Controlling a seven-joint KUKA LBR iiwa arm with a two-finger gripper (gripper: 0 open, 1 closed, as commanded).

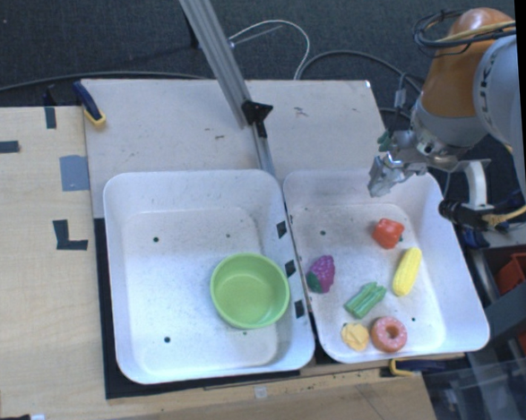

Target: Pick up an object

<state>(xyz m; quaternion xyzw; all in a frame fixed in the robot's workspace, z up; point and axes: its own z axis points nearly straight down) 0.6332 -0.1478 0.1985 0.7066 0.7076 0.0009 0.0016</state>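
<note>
The gripper [380, 184] hangs over the far edge of the right bin [455, 263]; I cannot tell how it is set. Just below it lies a red toy [388, 233], with a yellow corn [406, 271] farther down and a green bowl [249, 291] far to its left in the left bin [132, 259].

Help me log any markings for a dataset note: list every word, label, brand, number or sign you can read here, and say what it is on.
None can be read.
The dark tape pieces on the wooden bench are plain shapes, not letters.
The bins, the green bowl and the toy foods, such as the corn cob, carry no visible print.
</note>
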